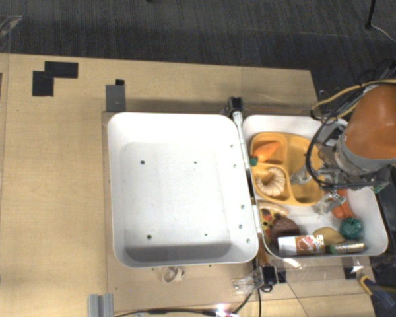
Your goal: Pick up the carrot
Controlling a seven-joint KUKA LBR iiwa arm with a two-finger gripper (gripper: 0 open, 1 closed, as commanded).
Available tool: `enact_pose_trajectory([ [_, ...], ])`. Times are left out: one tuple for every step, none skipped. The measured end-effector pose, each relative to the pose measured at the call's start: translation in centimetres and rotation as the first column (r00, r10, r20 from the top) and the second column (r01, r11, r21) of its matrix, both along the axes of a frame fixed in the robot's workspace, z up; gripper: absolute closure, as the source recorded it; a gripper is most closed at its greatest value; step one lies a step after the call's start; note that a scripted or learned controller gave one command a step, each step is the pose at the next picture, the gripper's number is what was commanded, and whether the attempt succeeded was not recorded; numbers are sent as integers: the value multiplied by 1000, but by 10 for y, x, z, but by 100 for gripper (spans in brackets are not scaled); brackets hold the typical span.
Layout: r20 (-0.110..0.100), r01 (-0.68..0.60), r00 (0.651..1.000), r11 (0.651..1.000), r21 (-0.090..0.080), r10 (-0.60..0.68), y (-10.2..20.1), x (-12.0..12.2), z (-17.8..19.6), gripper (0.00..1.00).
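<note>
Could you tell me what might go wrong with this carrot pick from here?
The gripper hangs over the crowded right bin, and the small orange piece beside it, possibly the carrot, is largely hidden under the arm. It could grab the green item instead, or bump the yellow tray.

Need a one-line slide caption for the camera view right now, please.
Arm reaching over the right bin, gripper low among toy food beside an orange carrot; left bin alongside.
</note>
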State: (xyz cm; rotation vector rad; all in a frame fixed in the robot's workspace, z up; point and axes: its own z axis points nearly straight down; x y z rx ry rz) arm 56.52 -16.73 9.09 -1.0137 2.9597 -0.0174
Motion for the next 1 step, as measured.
enact_pose_trajectory([
  [8, -132, 991, 991, 9, 132, -32, -54, 1, 0],
])
